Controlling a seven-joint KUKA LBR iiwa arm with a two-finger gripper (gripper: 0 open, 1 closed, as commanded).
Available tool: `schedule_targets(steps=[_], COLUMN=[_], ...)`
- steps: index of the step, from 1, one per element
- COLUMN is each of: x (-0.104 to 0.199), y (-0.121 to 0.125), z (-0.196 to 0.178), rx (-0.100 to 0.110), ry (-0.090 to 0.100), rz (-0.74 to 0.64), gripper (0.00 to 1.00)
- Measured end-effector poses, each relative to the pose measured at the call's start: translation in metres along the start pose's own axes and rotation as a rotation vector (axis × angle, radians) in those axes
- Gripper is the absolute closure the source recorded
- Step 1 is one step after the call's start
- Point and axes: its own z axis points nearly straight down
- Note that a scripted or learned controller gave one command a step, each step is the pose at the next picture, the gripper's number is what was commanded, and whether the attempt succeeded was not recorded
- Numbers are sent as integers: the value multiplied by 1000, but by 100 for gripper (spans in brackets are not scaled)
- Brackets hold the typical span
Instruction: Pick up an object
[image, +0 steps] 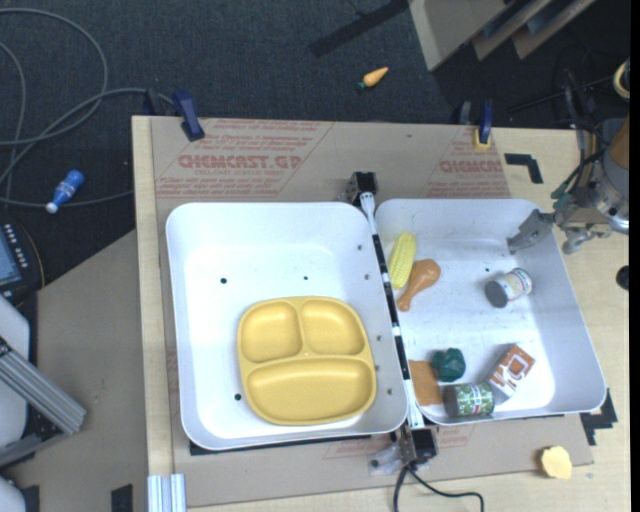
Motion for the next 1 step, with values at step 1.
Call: schedule_targets(steps=[1], x=[35], y=[-5], z=[76], rx=[-23], ry=[-8], rz=[-2], gripper=[0])
